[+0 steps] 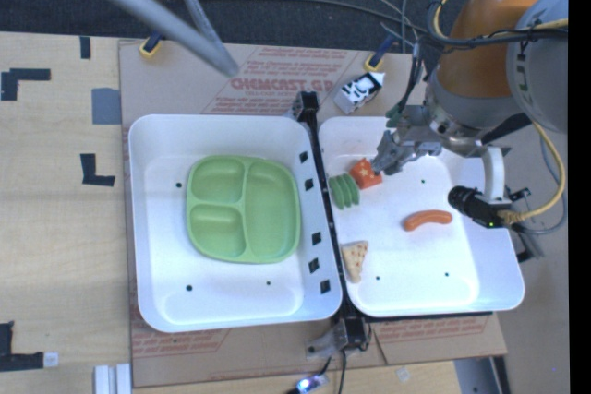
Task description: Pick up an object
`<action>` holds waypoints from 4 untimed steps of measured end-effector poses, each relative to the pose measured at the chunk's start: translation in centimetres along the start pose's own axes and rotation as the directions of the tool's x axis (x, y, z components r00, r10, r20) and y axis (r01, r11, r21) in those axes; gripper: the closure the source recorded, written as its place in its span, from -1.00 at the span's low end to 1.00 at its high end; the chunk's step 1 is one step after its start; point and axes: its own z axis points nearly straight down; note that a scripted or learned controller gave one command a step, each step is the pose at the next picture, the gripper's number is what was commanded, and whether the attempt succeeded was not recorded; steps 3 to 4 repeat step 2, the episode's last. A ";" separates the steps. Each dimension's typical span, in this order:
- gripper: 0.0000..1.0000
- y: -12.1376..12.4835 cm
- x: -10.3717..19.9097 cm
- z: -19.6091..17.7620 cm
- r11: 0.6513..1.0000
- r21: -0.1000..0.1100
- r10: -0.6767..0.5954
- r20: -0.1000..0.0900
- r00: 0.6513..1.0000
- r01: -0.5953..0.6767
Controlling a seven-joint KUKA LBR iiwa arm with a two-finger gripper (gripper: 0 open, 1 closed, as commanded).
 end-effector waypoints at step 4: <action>1.00 2.6 12.1 1.2 1.000 0.000 0.000 0.001 1.000 0.000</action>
